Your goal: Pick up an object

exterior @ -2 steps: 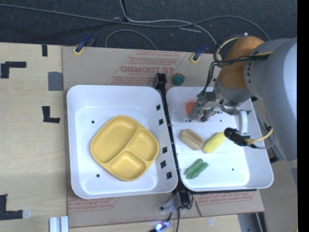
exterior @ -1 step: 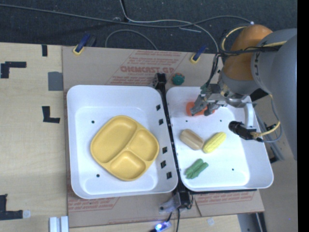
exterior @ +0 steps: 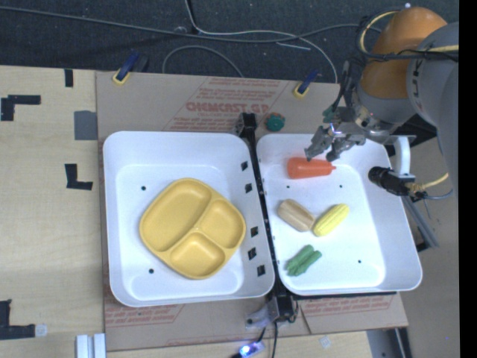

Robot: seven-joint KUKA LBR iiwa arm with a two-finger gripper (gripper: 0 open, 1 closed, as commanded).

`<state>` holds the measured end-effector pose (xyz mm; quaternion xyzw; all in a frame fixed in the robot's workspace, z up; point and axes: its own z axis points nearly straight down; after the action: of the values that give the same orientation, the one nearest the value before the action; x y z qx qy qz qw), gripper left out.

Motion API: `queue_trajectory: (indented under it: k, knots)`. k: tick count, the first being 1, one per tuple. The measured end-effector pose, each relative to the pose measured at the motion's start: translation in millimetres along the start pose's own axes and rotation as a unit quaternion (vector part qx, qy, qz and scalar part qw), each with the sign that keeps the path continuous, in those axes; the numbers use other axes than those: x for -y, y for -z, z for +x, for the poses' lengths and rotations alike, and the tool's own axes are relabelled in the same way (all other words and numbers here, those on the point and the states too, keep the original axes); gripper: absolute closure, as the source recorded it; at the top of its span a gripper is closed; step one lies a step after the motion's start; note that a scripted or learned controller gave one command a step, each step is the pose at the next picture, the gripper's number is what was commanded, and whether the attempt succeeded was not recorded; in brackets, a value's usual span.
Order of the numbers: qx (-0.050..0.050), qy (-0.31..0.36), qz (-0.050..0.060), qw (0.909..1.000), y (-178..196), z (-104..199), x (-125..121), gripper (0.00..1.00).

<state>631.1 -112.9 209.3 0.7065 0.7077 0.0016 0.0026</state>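
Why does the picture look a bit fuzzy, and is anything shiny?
In the camera view everything is slightly soft, the pincer most of all; light is even, shadows faint under the carrot and yellow plate; the white bins look bright, without strong glare.

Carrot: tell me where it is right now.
The carrot lies in the right bin, near its back wall, just below the gripper and behind the bread roll.

The grey arm (exterior: 417, 73) reaches in from the right, its orange band (exterior: 402, 47) sitting high above and to the right of the wrist. The gripper (exterior: 330, 146) points down and to the left, its two fingers (exterior: 319, 145) spread slightly apart, nothing between them.
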Motion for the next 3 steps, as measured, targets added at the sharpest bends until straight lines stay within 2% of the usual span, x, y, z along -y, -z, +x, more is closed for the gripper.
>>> queue_trajectory:
  k: [1,2,3]
  knots:
    - [0.0,0.0,0.001,1.0,45.8,-0.2,5.8,1.0]
    - [-0.002,0.003,0.003,1.0,43.8,61.1,4.2,1.0]
    - [-0.001,0.002,0.004,1.0,32.6,113.8,-13.7,1.0]
